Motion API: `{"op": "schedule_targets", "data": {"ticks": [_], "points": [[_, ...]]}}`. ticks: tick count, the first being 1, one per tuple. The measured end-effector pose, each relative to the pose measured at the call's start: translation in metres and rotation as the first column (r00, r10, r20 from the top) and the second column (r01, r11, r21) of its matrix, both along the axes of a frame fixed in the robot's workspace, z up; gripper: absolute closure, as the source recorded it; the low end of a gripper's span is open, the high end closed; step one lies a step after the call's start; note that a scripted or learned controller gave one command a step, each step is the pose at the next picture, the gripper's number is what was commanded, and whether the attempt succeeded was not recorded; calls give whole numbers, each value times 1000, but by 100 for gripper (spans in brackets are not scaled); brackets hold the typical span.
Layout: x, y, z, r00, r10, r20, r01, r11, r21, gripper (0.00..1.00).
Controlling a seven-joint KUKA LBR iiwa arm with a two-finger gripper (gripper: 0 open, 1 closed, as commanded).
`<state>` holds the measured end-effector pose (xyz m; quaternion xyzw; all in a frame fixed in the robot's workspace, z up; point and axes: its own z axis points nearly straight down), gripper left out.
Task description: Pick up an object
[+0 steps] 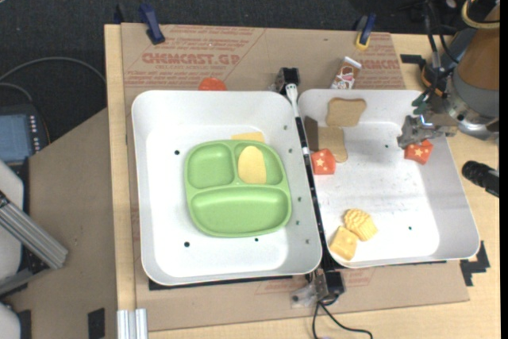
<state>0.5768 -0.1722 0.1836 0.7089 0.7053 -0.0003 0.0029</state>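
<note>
My gripper (pixel 417 136) hangs over the upper right part of the right bin (pixel 446 206), on the grey arm that comes in from the right. A red-orange cube (pixel 419 152) lies right below its tip, touching or nearly touching it. A second red cube (pixel 323 163) sits by that bin's left wall. A tan bread slice (pixel 346 112) lies at the back, with another tan piece (pixel 334 145) in front of it. A yellow waffle-like piece (pixel 360 223) and a yellow block (pixel 344 243) rest near the front.
The left bin (pixel 151 171) holds a green divided plate (pixel 236 206) with a yellow piece (pixel 252 164) in its upper right compartment. Behind the bins stand a small carton (pixel 345 75) and blue clamps (pixel 151 24).
</note>
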Motion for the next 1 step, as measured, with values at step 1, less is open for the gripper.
{"op": "schedule_targets", "data": {"ticks": [1], "points": [[47,-17,18,1000,7,4,-7,1000,1,100]]}}
